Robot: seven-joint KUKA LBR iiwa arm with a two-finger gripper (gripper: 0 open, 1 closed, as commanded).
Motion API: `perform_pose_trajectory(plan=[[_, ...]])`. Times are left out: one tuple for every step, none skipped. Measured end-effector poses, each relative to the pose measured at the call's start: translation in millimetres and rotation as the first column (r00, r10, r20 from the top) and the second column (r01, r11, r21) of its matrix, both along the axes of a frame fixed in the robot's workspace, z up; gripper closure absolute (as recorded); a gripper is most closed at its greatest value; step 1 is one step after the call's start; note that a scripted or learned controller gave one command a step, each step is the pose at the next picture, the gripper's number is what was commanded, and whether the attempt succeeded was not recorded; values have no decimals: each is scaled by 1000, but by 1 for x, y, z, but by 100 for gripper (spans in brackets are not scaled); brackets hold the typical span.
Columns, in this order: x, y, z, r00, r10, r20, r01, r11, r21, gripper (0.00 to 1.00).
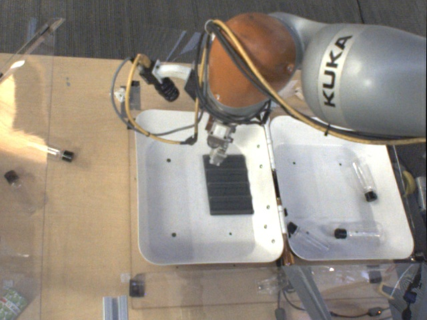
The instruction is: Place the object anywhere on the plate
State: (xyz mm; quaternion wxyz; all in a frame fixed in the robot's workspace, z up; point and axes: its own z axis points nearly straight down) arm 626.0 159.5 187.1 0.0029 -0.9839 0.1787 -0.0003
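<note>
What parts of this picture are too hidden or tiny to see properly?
- Gripper: the camera view looks down the arm, so the fingertips are too small and blurred to judge.
- Dark ribbed plate: its top edge is covered by the gripper.
- Left bin: its back rim is hidden behind the orange band and cables.
- Clear tubes in the right bin: too see-through to trace.
</note>
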Motion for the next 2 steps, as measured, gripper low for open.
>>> perform_pose_trajectory(plan=[[43,13,97,691,-723,-2,723,691,4,100],[22,8,98,346,-938,-5,938,346,5,100]])
